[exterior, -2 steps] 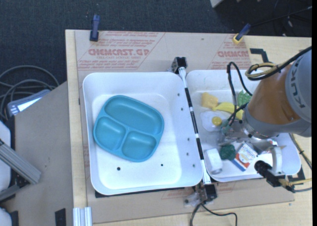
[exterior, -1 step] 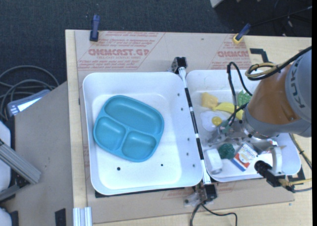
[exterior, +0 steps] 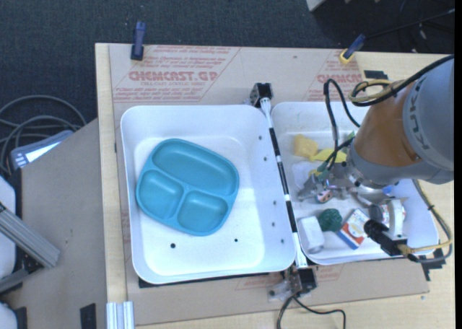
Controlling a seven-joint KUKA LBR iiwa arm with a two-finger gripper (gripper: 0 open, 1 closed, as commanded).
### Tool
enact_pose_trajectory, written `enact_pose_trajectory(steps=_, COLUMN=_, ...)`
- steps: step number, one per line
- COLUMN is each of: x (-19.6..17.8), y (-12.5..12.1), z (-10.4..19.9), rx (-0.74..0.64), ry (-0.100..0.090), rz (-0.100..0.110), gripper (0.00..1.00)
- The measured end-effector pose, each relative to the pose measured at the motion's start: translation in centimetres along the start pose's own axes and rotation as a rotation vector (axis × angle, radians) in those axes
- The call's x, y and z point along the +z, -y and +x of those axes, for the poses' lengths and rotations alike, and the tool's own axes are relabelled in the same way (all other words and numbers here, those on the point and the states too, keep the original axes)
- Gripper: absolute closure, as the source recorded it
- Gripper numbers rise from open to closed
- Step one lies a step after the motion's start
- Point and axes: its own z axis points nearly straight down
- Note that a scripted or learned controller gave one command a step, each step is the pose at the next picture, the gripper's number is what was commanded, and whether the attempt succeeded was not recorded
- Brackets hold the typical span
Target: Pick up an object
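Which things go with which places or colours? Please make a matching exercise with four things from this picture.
Things:
1. divided plate
2. yellow object
3. dark green object
4. clamp

Descriptions:
A. on the board's far edge, outside both bins
B. light blue, alone in the left bin
C. in the right bin, near its far end
D. in the right bin, beside a white block

Pairs: 1-B, 2-C, 3-D, 4-A

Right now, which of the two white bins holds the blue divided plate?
The left bin holds the blue divided plate; the right bin holds small clutter beneath the arm instead.
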Motion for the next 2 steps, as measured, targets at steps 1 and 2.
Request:
enact_pose_trajectory(steps=1, x=-1.0, y=0.0, z=0.0, rx=0.000, ry=0.001, rz=-0.002, gripper=1.00)
enact_pose_trajectory(steps=2, x=-10.1, y=-5.9, z=4.9, rx=-0.001, ry=-0.001, rz=0.000, gripper=1.00)
